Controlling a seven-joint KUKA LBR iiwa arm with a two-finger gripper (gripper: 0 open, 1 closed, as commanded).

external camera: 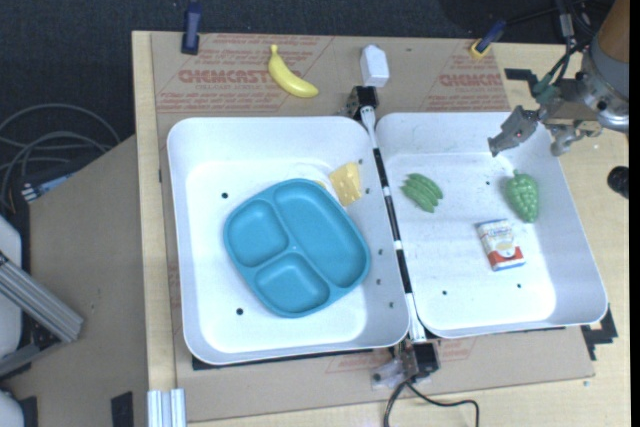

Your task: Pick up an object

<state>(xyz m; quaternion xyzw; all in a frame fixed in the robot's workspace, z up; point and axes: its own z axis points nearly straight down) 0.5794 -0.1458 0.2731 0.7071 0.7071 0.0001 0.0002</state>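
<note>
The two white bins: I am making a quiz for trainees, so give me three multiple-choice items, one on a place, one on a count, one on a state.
1. Where does the banana lie?
A. in the left bin
B. on the brown bench behind the bins
C. on the blue tray

2. How many compartments has the blue tray?
A. two
B. three
C. five

3. How does the gripper stand to the green grapes?
A. above the right bin, apart from them
B. clamped on them
C. pressing them into the left bin

Key: 1 B, it rests on the printed board past the rims. 2 B, three hollows show. 3 A, bare bin floor shows between them.
</note>
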